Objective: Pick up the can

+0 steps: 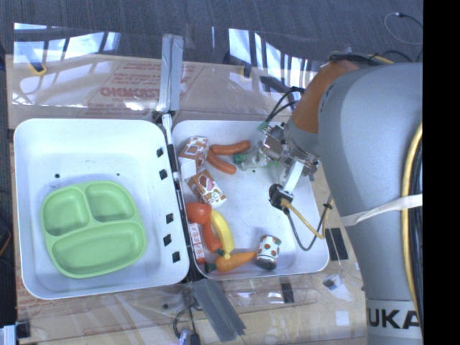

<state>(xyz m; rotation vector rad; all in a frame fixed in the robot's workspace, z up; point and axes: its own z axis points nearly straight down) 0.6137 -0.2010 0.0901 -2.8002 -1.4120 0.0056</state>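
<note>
Though inspected closely, cannot tell whether the gripper (260, 153) is open or closed: too small and cluttered at that point. Located over the rear part of the right bin (309, 261), above bare floor just right of the two sausages (230, 149). Nothing seen held in it. Noted behind it the grey arm (374, 157) with its orange band (316, 103), entering from the right and covering that bin's right rim. Also noted a yellow cable (303, 225) hanging in a loop from the wrist over the right side of the bin.

Found the can (268, 251) in the right bin's front right area, near the front wall, tilted or lying over, white with red markings and a dark end facing front. Well apart from the gripper. Just beside the tip of the carrot (233, 261) to its left; cannot tell whether touching.

Recorded along the left wall of the same bin, rear to front: a brown and white carton (194, 149), a second carton (208, 188) lying at a slant, a red item (199, 213), and a banana (221, 232) reaching down to the carrot. Sausages lying side by side just right of the rear carton.

Recorded in the left bin (43, 142) a green divided plate (93, 228), flat, toward the front left.
</note>
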